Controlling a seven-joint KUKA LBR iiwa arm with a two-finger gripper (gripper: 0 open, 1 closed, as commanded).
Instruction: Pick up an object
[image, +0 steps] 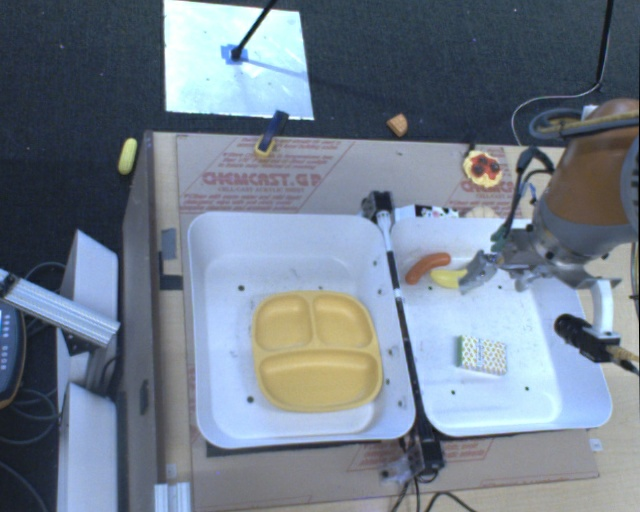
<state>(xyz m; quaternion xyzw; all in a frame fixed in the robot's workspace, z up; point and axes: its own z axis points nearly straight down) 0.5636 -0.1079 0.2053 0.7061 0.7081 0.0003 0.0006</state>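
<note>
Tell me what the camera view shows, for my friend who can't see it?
A robot arm reaches into the right bin, its end effector by a banana and a sausage. The left bin holds a yellow tray.

Yellow divided tray (317, 352) in left bin (215, 300).

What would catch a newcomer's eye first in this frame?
Probably the yellow divided tray, alone in the left bin. Next the grey and orange arm reaching into the right bin, its hand near a hot dog and a banana.
</note>
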